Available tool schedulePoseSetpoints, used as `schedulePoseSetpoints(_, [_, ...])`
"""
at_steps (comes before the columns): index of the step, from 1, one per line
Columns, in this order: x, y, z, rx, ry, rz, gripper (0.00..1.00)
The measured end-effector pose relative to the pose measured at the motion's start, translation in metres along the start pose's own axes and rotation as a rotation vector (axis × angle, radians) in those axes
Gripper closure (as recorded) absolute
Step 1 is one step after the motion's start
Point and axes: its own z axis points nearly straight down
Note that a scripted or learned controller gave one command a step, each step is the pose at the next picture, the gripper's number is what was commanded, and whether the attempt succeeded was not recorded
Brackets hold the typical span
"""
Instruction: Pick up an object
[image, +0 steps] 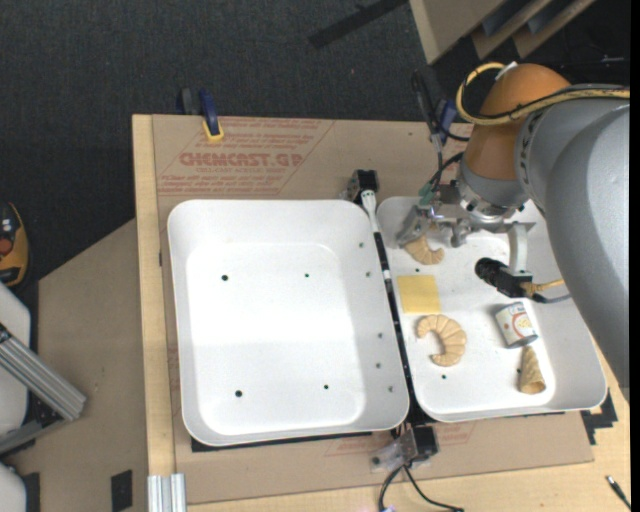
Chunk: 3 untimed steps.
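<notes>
Cardboard-topped bench (250, 150) carries two white bins; the right bin (575, 385) holds the food pieces. Low over its far corner, the gripper (432, 222) spreads its fingers above a small pastry (427, 251), not grasping it. Closing off-centre could nudge it toward the yellow square (418, 293).
</notes>
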Motion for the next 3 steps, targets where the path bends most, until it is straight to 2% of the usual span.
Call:
schedulePoseSetpoints(1, [0.000,0.000,-0.011,-0.001,-0.001,-0.001,1.00])
schedulePoseSetpoints(2, [0.066,-0.047,-0.106,0.003,0.005,-0.004,1.00])
schedulePoseSetpoints(3, [0.128,-0.010,-0.120,-0.002,0.003,-0.005,1.00])
